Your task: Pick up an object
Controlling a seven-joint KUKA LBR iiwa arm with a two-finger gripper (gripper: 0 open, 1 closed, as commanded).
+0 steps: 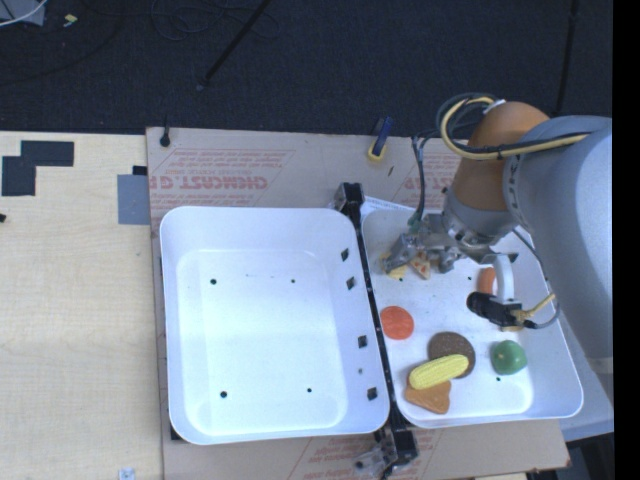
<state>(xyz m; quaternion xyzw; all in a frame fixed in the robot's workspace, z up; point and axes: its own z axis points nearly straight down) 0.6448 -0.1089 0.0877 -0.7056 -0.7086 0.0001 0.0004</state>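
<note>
Claw (415, 258) state unclear, in right bin (560, 403) w/ round orange disc (397, 323).

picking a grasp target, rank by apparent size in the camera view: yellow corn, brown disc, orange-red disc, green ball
1. yellow corn
2. brown disc, partly covered by the corn, so unsure
3. orange-red disc and green ball, look alike

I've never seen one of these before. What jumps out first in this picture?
The big grey arm with its orange band reaches in from the right, its gripper low in the right bin. Bright toy foods lie there: an orange disc, a yellow corn cob and a green ball.
</note>
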